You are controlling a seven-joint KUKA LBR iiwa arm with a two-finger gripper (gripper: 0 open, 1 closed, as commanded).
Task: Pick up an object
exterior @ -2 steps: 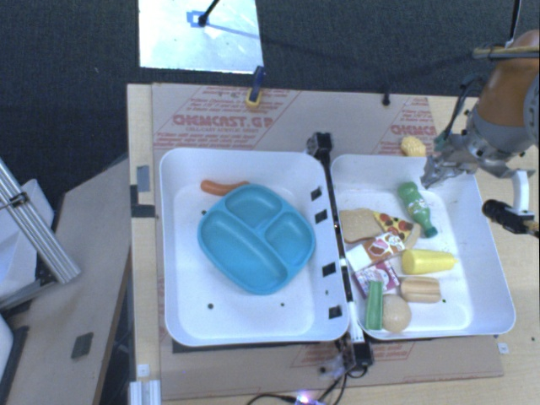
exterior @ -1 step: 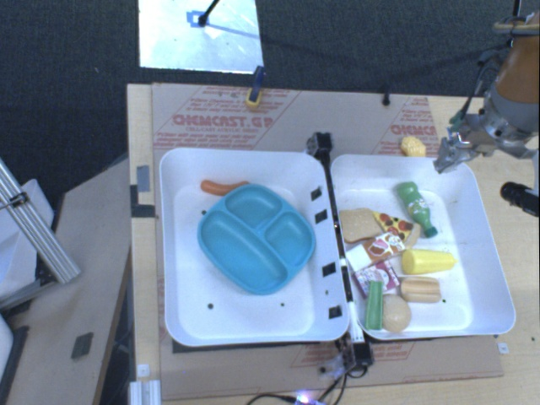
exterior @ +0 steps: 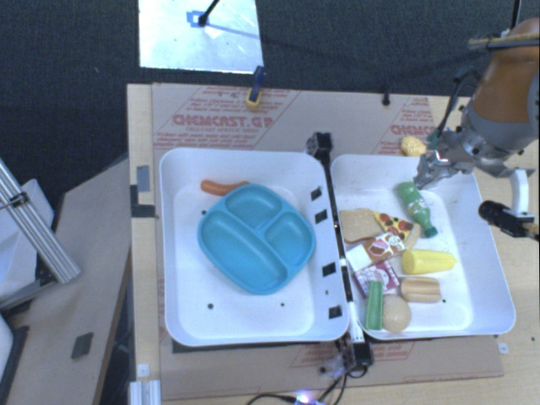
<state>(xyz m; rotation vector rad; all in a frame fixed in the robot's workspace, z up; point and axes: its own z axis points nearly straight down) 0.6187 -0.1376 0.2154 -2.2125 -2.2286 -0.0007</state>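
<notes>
My gripper hangs over the far part of the right bin, its tip just above the upper end of a green toy bottle. Nothing shows between the fingers. Nearer the front of that bin lie a bread slice, a pizza slice, a yellow piece, a tan bread roll, a small red and white packet, a green stick and a pale round piece.
The left bin holds a blue divided plate with an orange sausage behind it. A yellow object lies on the bench beyond the right bin. A black divider runs between the bins.
</notes>
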